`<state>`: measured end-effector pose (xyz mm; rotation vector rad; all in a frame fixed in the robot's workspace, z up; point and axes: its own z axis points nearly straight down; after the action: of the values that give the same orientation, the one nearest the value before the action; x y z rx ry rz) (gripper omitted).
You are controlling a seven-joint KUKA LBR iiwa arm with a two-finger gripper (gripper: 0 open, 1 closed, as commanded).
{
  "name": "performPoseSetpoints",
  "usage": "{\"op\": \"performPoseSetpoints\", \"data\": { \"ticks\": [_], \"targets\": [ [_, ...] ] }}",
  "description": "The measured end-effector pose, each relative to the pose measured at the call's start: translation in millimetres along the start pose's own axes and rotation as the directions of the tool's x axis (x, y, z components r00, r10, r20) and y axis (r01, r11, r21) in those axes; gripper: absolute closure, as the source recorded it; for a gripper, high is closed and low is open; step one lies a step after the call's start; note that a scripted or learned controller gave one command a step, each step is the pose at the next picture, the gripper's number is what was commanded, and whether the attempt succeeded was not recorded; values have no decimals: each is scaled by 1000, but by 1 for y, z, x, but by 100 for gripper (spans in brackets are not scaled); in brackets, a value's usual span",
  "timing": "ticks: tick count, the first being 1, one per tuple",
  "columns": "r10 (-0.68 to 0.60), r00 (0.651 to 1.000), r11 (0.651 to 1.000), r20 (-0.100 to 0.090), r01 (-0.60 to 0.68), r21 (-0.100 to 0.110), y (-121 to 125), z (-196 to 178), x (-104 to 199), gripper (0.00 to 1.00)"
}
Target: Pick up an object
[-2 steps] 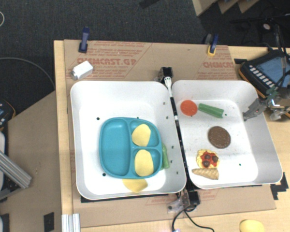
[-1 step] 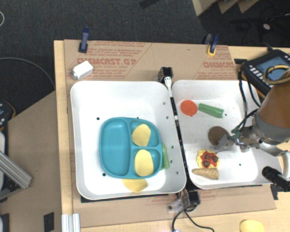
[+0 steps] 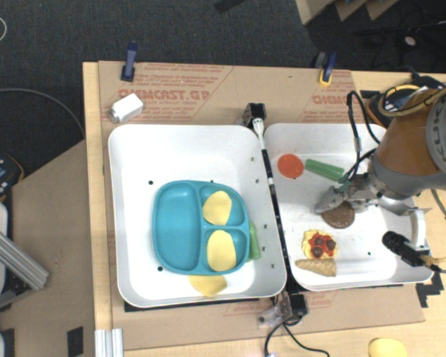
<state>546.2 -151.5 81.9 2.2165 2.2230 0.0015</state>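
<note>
- Reaching in from the right with the grey arm (image 3: 435, 136); showing an orange band (image 3: 405, 143) above the wrist; hanging over the right bin (image 3: 372, 277).
- Holding the gripper (image 3: 343, 198) low at the back edge of the brown round thing (image 3: 340, 218); touching it or just above it, hard to say.
- Cannot tell if the gripper is spread or pressed together; too dark and crowded there.
- Lying in the right bin as well: a red round slice (image 3: 290, 166) near the back left corner; a green stick (image 3: 325, 170) just beside it, slanting toward the gripper.
- Lying in front of the brown round thing: a pizza slice (image 3: 320, 244) with red dots; a tan wedge (image 3: 316, 267) right in front of that, very close.
- Sitting in the left bin (image 3: 126, 199): a blue plate (image 3: 177, 225) with three parts.
- Filling the back right part: a yellow piece (image 3: 217, 207); filling the front right part: a second yellow piece (image 3: 222, 249).
- Lying on the bin floor against the plate's front edge: a third yellow piece (image 3: 208, 283); tucked by the plate's right edge: a small green bit (image 3: 253, 242).
- Resting on the bench (image 3: 97, 274) behind the left bin: a small white block (image 3: 126, 108).
</note>
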Motion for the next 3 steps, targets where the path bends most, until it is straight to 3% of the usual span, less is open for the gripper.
{"op": "performPoseSetpoints", "data": {
  "ticks": [1,2,3],
  "targets": [
    [4,1000,1000,2,-4,-3,-1,-14,-1,100],
    [-3,1000,1000,1,3,-9,87,-52,23,100],
    [-5,1000,1000,-2,5,-6,95,-107,95,100]
  ]
}}
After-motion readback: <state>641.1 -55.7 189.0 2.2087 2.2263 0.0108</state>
